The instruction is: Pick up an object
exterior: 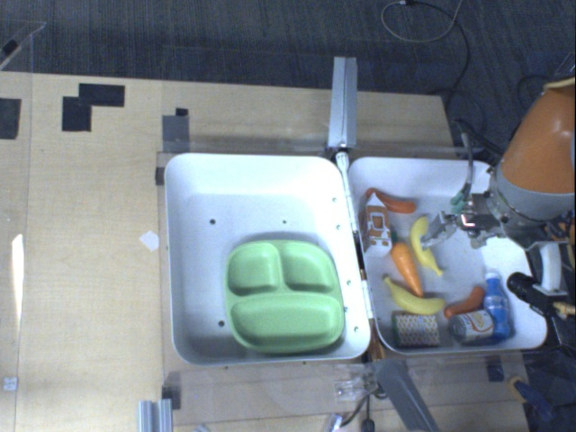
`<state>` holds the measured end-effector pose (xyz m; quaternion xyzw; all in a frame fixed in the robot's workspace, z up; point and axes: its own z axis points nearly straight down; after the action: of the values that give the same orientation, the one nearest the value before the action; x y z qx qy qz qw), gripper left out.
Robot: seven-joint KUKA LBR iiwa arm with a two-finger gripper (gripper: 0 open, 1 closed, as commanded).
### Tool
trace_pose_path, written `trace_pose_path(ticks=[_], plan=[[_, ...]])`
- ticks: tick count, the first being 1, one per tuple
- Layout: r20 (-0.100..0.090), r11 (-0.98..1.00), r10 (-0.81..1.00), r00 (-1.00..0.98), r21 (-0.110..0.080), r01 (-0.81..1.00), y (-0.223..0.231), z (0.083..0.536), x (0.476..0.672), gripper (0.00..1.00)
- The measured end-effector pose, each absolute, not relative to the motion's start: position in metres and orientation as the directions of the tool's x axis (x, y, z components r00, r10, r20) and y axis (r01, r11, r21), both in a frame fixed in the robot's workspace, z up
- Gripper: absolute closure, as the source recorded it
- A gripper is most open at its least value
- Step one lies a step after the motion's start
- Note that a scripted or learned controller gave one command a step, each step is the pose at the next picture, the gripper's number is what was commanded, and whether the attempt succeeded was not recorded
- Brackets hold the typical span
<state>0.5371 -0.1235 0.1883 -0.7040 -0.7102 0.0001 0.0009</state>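
A grey robot arm with an orange band [544, 147] reaches in from the right over two shallow white plastic bins on a pale wooden bench [81, 241]. Its two-finger gripper [447, 226] hangs above the right-hand bin [409, 171], just beside an upright yellow banana [423, 244]. Around it lie an orange carrot [407, 267], a second yellow banana [412, 299], an orange-red pepper [393, 202], a small white carton [377, 230], a blue bottle [495, 297], a tin can [472, 327] and a grey speckled block [416, 329]. The left-hand bin [207, 187] holds a green three-compartment plastic tray [284, 295].
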Motion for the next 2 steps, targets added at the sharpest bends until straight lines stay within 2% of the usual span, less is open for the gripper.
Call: trace_pose_path(ticks=[1, 2], plan=[[0.001, 0.022, 1.0, -0.022, -0.001, 1.0, -0.111, 0.159, 0.542, 0.0], [-0.001, 0.021, 1.0, -0.021, 0.003, 1.0, -0.13, 0.101, 0.554, 0.0]])
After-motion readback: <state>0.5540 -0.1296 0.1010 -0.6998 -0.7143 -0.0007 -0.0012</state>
